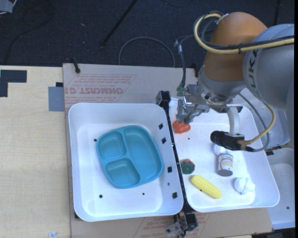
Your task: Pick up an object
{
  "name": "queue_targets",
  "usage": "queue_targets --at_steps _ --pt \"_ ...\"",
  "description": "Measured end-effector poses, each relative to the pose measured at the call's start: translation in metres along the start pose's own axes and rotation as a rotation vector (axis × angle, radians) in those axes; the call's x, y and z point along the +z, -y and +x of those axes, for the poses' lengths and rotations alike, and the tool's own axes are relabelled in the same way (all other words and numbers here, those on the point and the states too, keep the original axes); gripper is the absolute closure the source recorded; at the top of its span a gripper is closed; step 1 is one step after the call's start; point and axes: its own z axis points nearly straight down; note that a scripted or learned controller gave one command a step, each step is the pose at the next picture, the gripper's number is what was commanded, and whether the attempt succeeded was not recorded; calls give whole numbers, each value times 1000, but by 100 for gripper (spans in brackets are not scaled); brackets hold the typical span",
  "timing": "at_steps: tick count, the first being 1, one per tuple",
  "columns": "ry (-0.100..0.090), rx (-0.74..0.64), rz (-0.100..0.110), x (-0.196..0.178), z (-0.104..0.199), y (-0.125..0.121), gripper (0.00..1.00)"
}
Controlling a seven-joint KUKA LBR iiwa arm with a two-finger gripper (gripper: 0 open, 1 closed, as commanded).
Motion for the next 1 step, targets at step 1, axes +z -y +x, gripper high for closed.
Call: queue_targets --at_steps 1 --pt "0 0 1 1 53 6 100"
